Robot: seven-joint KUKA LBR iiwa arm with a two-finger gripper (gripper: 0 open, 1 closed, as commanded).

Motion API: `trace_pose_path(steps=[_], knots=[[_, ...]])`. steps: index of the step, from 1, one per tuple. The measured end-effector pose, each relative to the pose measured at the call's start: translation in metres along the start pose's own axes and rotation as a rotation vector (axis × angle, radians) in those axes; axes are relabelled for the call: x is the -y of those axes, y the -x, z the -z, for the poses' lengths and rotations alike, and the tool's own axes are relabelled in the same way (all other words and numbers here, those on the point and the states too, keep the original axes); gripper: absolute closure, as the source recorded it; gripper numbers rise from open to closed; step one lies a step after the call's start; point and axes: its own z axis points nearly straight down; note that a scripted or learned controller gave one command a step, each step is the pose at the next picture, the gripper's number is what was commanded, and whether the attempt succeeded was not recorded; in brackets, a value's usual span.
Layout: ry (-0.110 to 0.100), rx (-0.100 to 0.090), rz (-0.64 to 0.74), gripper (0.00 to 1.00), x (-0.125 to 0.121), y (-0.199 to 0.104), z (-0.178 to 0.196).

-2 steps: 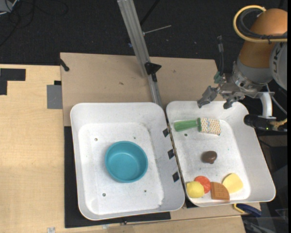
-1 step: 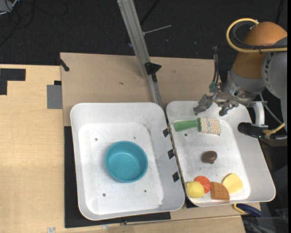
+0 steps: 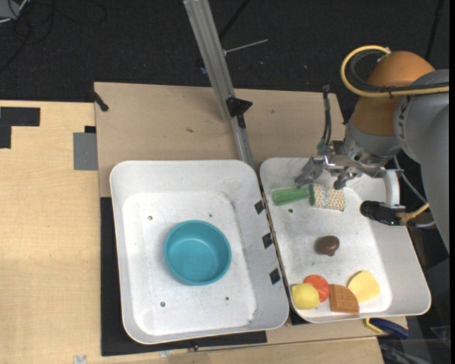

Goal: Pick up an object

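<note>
Two fingers of the gripper (image 3: 327, 174) stand spread apart with nothing between them, and we see them poised at the far end of the right bin (image 3: 409, 279), just above a green brush (image 3: 292, 196) and a patterned sponge (image 3: 330, 199). Nearer lie a brown lump (image 3: 327, 244), a yellow ball (image 3: 305, 296), a red ball (image 3: 317, 283), a brown wedge (image 3: 343, 299) and a yellow block (image 3: 364, 285). We find a teal bowl (image 3: 198, 252) in the left bin (image 3: 136, 196), the arm (image 3: 409, 112) reaching in from the right.

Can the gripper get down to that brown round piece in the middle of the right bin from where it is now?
Probably yes. The brown piece lies alone on bare bin floor, apart from the green brush and the cluster at the near edge. The gripper hovers over the same bin's far end.
</note>
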Motion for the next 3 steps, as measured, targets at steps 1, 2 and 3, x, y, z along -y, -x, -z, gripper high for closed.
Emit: trace_pose_path(steps=[1, 2, 3], knots=[[0.010, 0.003, -0.001, 0.00, -0.002, 0.001, -0.039], [0.013, 0.004, -0.001, 1.00, -0.003, 0.001, -0.028], [0.009, 0.002, 0.000, 1.00, -0.005, 0.011, 0.027]])
